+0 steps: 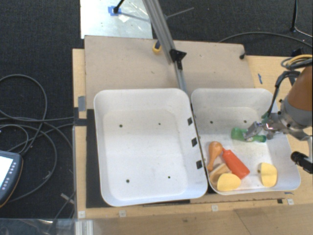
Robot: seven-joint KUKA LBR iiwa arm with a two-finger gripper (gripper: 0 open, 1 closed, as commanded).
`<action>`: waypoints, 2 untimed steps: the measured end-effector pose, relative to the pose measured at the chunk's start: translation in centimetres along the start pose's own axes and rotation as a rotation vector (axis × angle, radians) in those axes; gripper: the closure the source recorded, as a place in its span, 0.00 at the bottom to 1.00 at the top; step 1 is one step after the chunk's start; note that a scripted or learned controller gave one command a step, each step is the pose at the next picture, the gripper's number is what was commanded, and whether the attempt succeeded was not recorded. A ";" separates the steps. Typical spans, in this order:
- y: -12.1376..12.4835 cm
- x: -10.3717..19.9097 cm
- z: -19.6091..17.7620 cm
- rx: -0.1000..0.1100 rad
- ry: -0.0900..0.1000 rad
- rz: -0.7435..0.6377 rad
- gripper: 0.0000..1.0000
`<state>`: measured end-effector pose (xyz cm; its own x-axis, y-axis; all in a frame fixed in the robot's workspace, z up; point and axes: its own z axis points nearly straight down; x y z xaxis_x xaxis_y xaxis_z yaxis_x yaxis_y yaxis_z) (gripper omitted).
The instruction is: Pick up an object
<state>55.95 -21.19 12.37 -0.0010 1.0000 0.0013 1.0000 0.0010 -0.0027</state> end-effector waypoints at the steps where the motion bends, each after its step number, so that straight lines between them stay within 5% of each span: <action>1: 0.0 0.0 3.5 -0.002 -0.001 0.000 0.00; 2: 0.2 0.0 2.2 -0.006 -0.002 0.000 1.00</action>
